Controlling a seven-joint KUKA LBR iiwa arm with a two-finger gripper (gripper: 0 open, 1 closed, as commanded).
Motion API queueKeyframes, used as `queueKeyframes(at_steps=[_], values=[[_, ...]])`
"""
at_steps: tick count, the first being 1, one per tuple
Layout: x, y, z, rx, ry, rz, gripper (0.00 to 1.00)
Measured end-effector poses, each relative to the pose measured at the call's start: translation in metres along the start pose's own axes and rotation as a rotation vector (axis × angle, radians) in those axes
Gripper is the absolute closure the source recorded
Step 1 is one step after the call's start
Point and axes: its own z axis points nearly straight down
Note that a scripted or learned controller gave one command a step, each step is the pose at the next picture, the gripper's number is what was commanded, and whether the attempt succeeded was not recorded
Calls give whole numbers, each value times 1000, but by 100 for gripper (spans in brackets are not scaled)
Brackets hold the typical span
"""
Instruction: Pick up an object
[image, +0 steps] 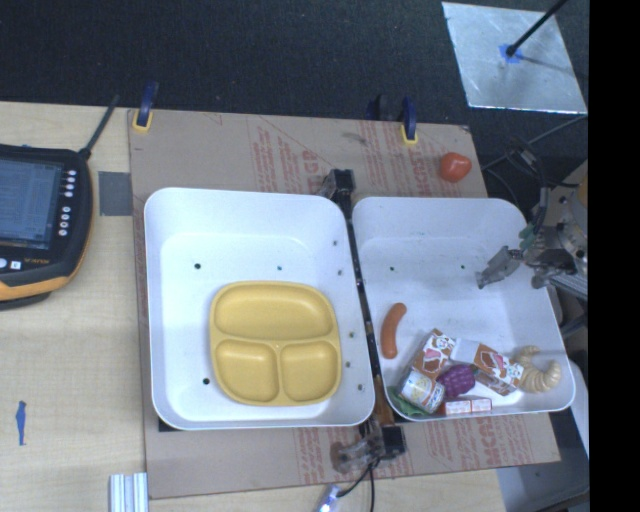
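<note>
Here the gripper (515, 262) hovered at the right bin's (420, 225) right edge, fingers apparently spread and grasping nothing. The sausage (393, 329) lay near the bin's left wall, other toy foods clustered in its near corner; the left bin (180, 225) held a yellow tray (276, 342).

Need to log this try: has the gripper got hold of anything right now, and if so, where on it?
Nothing is held. The gripper hangs over the right bin, apart from the toys heaped at its near edge.
</note>
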Motion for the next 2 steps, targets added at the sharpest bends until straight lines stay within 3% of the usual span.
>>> queueKeyframes(at_steps=[1,2], values=[[70,-54,-10,1,0,-2,0],[100,-75,74,2,1,-1,0]])
